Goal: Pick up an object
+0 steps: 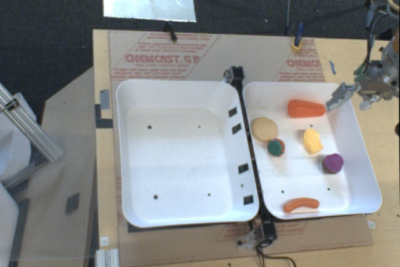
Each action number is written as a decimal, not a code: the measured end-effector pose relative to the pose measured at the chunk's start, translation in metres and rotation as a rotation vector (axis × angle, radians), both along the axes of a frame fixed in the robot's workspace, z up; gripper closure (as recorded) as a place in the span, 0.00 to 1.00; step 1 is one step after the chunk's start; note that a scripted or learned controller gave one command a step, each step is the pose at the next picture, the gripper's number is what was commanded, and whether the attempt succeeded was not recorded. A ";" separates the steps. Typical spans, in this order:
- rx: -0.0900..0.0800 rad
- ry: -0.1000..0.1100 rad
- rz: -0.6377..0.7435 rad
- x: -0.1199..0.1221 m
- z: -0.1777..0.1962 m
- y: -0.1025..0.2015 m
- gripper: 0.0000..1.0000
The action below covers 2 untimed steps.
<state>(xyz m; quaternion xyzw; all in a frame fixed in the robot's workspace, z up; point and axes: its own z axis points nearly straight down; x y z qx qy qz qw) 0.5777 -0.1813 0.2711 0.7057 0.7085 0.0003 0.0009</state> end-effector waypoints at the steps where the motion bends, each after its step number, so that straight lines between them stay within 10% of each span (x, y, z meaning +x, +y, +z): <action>1: 0.006 0.011 0.003 -0.039 -0.097 0.050 0.00; 2: 0.004 0.003 0.006 0.005 -0.165 0.098 0.00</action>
